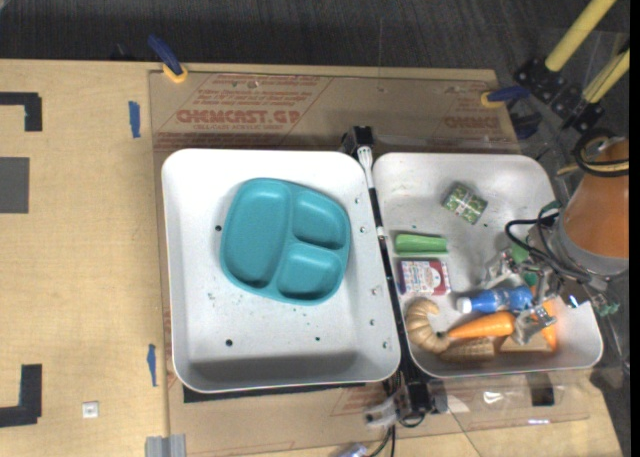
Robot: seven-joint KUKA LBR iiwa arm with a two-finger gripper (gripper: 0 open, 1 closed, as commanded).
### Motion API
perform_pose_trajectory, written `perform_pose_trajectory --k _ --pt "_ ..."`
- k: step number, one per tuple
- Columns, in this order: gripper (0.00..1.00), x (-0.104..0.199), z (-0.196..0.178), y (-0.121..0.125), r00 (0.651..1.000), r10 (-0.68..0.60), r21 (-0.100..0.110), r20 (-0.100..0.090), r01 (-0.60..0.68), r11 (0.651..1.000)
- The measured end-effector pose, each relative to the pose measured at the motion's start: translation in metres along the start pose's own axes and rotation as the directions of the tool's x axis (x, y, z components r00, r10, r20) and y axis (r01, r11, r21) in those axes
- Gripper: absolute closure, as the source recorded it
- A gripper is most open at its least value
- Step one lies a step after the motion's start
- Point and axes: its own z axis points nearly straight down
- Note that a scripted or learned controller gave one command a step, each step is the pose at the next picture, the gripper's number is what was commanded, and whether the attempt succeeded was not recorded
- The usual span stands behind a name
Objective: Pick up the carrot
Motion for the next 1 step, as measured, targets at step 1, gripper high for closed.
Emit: perform_pose_trajectory --k 1 --pt "0.00 0.0040 -0.1039 -0.0038 0.982 0.186 -0.010 -0.017 -0.186 0.983"
